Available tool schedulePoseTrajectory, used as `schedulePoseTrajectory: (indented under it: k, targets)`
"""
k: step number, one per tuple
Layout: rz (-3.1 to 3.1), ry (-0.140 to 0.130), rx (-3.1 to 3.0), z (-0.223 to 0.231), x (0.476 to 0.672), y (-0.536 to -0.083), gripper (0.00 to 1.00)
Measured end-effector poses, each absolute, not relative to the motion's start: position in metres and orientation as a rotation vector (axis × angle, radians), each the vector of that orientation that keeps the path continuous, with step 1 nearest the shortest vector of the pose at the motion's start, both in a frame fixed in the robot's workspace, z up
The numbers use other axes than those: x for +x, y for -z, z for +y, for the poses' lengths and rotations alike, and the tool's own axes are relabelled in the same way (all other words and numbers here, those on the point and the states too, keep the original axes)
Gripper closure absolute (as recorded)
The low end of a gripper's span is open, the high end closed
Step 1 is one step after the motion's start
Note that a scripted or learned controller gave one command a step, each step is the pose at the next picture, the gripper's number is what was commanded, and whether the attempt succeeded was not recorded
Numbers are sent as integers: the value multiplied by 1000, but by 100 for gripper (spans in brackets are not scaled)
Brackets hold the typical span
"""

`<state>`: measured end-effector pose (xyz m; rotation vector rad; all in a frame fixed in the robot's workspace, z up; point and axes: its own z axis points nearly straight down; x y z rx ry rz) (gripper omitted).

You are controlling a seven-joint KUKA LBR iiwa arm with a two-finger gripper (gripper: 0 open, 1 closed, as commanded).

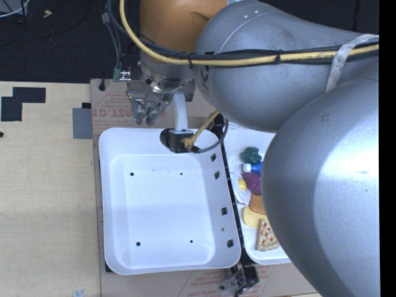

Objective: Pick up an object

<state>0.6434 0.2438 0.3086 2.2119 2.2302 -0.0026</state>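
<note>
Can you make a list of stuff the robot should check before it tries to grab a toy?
1. Toys to grab: ok, several lie in the right bin, like the green toy and purple toy.
2. Gripper over the toys: not ok, it sits at the left bin far edge.
3. Gripper holding something already: cannot tell.
4. All toys in sight: not ok, the arm covers some of the right bin.

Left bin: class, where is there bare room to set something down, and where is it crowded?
The left bin has an open floor between its four walls; its far edge sits under the claw. The right bin is crowded: a green toy, purple toy and waffle piece lie beside the arm.
</note>
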Motion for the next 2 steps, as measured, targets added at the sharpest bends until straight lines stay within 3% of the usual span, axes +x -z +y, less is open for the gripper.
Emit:
schedulePoseTrajectory:
  k: [2]
  targets:
    - [2226, 6, 2218, 236, 643, -311, 100]
